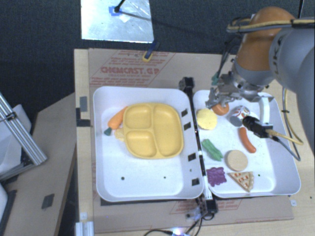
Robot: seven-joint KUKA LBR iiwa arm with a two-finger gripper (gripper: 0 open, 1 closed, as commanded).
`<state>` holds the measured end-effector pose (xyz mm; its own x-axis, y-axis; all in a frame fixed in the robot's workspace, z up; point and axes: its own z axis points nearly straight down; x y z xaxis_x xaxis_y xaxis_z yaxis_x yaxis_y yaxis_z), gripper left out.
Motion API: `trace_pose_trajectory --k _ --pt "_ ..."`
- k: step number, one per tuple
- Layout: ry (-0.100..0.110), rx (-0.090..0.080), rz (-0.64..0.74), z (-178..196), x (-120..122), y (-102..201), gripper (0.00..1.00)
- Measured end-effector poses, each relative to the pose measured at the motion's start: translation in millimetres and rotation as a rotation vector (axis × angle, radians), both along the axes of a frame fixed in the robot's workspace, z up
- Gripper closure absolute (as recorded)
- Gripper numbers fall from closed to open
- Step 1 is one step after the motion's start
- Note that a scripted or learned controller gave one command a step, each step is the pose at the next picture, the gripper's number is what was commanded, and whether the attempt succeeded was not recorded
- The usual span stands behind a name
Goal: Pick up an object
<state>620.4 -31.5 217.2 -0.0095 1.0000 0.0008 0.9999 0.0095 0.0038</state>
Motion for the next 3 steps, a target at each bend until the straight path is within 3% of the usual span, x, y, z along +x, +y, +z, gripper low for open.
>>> trace_pose_trajectory --k 1,2,3 --pt "0.003 -0.001 -0.003 -1 -3 15 1.00" --pt "0.000 -0.001 -0.003 11 5 13 1.00" --pt "0.004 -0.002 -0.009 4 -11 -1 1.00"
